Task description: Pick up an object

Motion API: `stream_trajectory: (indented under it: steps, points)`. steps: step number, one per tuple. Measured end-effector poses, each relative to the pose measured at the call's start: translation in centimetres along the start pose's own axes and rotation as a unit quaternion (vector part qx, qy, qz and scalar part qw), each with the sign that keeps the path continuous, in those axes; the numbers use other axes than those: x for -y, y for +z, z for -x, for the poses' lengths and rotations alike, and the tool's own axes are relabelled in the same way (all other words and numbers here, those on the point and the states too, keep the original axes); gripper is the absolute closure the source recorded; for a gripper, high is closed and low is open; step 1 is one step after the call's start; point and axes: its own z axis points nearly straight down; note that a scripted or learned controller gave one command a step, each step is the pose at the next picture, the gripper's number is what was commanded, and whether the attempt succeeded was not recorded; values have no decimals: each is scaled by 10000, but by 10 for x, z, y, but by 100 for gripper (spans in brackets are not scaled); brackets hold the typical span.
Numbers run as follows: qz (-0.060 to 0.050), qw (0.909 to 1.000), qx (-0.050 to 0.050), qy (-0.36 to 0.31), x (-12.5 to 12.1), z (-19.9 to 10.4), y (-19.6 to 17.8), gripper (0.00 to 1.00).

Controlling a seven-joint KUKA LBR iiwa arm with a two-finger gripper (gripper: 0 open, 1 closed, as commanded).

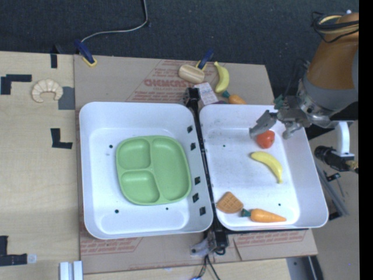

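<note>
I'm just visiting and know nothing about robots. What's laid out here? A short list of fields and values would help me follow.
left bin: holds a green divided plate
right bin: holds a red tomato, a banana, a waffle and a carrot
gripper: over the right bin's far side, right above the tomato, fingers apart
grasp: nothing seen between the fingers
behind the bins: a second banana and a bread roll
far left on the bench: a croissant

This looks like a robotics lab. The table (35, 174) carries black tape markers, clamped cardboard (145, 86) and two white bins (93, 121) of plastic toy food, with a cable (137, 16) trailing over dark carpet.
</note>
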Motion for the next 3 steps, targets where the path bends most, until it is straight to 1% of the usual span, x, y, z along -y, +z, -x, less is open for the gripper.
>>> stream_trajectory:
  steps: [1,2,3]
  points:
    - [-12,10000,5,10,-35,54,89,0]
    - [29,10000,19,1,-73,84,170,0]
    - [28,10000,8,-4,-94,35,171,0]
